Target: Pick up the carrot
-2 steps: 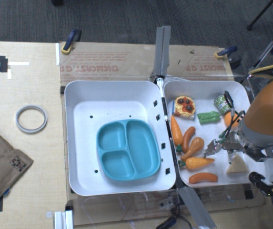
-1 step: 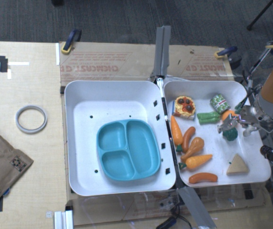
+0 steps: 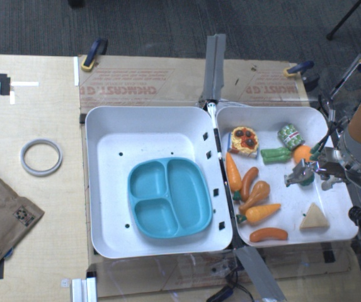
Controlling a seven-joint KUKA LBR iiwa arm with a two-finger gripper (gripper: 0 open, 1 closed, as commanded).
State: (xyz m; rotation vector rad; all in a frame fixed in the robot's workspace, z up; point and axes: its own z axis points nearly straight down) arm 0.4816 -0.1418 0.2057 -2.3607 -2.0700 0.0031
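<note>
Nearest, in the right bin (image 3: 347, 231), a carrot (image 3: 263, 212) lies flat among other play food, tip pointing right. Farther back, the claw (image 3: 301, 173) hovers nearby; whether it's apart or together can't be told. Best approach: descend squarely over the carrot's thick middle.

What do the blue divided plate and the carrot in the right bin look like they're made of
The blue divided plate looks like molded plastic: uniform teal colour, rounded compartment ridges, a soft satin sheen. The carrot seems to be a plastic toy: even, saturated orange and a smooth surface, though rubber or foam can't be excluded. The white bin holding the plate also appears to be smooth thin plastic.
</note>
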